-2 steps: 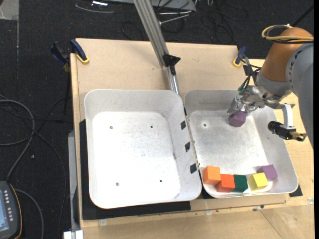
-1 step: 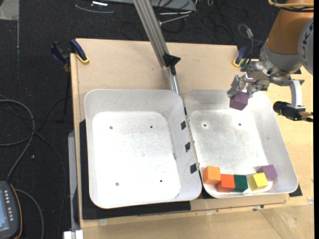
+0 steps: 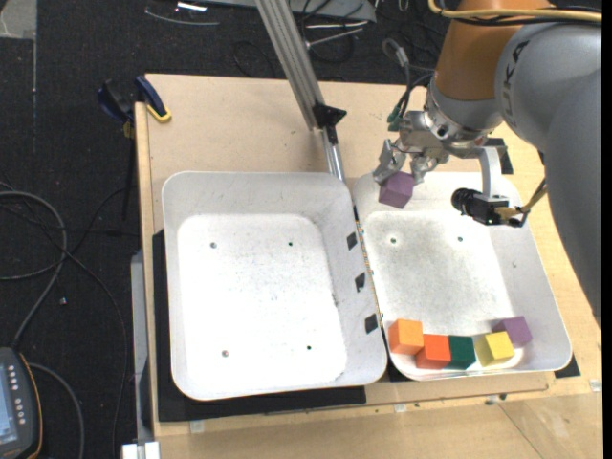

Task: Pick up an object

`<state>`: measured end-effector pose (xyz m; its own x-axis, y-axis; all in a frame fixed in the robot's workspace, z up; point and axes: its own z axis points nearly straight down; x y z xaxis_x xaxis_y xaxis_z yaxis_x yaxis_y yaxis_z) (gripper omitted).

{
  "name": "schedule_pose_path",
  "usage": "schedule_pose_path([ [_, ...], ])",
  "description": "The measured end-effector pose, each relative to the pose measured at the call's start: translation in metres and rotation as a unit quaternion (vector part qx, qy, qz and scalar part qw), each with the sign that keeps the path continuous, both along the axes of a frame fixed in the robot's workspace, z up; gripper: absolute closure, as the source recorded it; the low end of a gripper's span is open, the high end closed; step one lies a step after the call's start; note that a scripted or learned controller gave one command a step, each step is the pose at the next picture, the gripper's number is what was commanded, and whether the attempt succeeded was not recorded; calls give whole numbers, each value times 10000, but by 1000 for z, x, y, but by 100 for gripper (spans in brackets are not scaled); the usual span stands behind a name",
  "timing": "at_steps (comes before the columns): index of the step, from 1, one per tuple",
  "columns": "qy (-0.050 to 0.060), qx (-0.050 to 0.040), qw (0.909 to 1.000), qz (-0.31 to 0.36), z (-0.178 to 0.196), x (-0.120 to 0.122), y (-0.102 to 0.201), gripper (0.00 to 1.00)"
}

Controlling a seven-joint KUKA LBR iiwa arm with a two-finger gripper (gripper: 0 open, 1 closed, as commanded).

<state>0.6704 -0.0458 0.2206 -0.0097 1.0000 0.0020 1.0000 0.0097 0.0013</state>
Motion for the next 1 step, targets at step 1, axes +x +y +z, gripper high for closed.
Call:
schedule_pose_path([
  [1,-23,9,10000,2,46,6,79,100],
])
